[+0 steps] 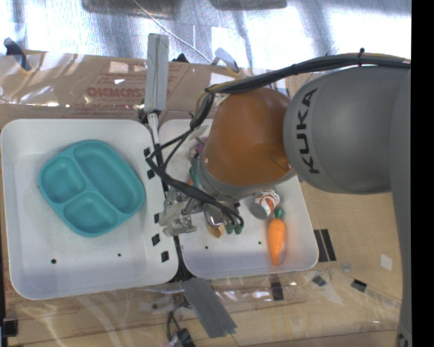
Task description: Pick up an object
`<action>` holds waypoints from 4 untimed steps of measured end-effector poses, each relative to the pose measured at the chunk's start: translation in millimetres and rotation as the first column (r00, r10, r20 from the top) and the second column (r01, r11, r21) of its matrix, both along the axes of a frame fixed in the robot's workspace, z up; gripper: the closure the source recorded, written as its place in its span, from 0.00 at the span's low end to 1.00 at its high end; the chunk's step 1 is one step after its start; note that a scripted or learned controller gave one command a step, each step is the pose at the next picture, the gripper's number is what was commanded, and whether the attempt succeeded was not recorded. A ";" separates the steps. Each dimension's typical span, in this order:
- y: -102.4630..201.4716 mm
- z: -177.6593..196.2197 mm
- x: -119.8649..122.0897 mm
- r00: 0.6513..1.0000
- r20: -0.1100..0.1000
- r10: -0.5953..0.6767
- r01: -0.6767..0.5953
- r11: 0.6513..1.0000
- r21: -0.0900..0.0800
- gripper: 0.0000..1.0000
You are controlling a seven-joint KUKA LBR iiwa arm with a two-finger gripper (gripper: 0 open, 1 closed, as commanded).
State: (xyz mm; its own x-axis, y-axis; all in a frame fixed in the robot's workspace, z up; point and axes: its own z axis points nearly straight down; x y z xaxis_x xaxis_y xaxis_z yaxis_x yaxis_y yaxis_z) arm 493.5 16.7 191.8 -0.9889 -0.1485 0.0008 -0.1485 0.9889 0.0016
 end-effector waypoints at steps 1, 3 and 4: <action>-29.2 0.7 16.4 0.996 0.005 0.093 -0.093 0.996 -0.002 1.00; 99.7 -100.2 -9.0 0.998 0.002 -0.056 0.056 0.998 -0.001 1.00; 145.4 -103.0 19.2 0.996 -0.033 0.086 -0.086 0.996 -0.007 1.00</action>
